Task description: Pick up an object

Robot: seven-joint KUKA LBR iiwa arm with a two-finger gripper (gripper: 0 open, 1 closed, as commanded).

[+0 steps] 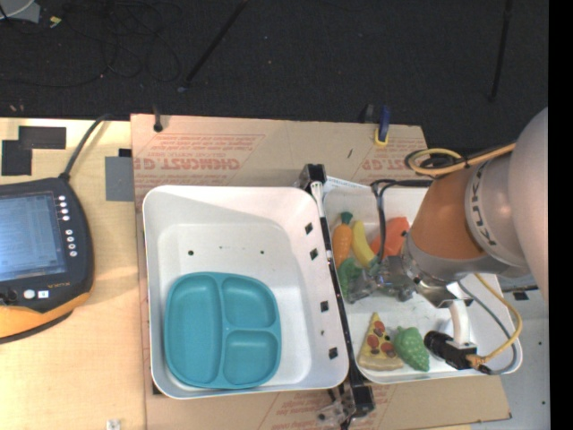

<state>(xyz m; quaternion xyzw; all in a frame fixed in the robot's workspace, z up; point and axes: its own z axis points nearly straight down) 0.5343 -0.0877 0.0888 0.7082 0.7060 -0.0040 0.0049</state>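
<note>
I have claw [380,280] low in right bin [501,365], among toys beside carrot [342,240] and banana [363,243]. Grip state: cannot tell. Nothing lifted yet. Pizza slice [380,343] at 6 o'clock, untouched. Grasp and lift remain.

Teal divided plate [223,330]; white bins [228,213]; orange carrot [342,242]; yellow banana [362,243]; green toy [412,348]; red-dotted pizza slice [379,342].
</note>
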